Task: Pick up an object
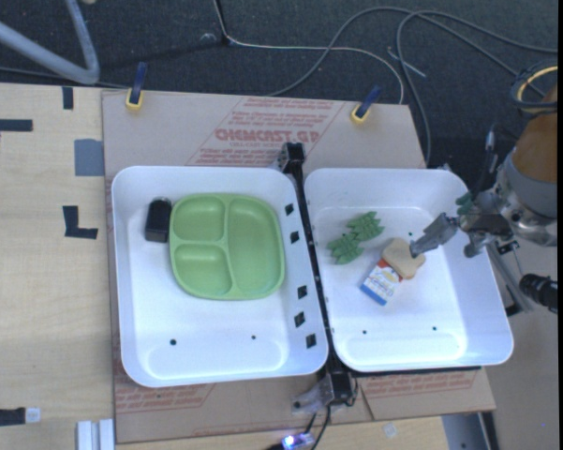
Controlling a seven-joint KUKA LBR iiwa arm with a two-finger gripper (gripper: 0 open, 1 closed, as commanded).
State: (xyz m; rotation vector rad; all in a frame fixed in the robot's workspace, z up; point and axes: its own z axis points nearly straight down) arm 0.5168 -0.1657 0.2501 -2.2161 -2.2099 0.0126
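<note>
In the right bin (pixel 450 340) lie a green leafy toy (pixel 354 235), a tan rounded piece (pixel 403 256) and a small blue, white and red box (pixel 380 282) that touches the tan piece. My gripper (pixel 451 240) hangs over the right side of this bin, coming off the grey arm (pixel 534 190) at the right edge. It is open, and nothing is between its fingers. One grey finger (pixel 431 235) points down-left, its tip close to the tan piece.
The left bin (pixel 206 354) holds a green divided plate (pixel 227 247) and a small black object (pixel 157 220) at the plate's left. A black divider (pixel 304 251) runs between the bins. Cables lie behind the bench.
</note>
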